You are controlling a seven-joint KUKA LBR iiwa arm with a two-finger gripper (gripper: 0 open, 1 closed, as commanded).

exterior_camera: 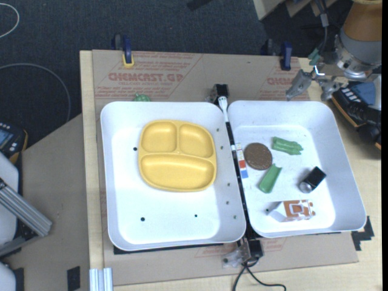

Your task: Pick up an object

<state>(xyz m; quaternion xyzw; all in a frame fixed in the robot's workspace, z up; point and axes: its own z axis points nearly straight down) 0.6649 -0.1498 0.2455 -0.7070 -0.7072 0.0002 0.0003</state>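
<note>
The right bin (pixel 339 139) holds a brown round disc (pixel 257 155), a knobbly green piece (pixel 286 145), a green stick (pixel 269 179), a small black and silver block (pixel 312 179) and a white and orange carton (pixel 294 210). My gripper (pixel 312 86) hangs above the bin's far rim at the upper right, well clear of all these things. It is open, its two grey fingers (pixel 296 85) spread apart with nothing between them.
In the left bin (pixel 118 187) lies a yellow divided plate (pixel 177 155). A black bar with cable (pixel 223 105) runs down the seam between the bins. Two clamps (pixel 127 50) grip the cardboard sheet's far edge. Cables and dark gear (pixel 357 111) crowd the right side.
</note>
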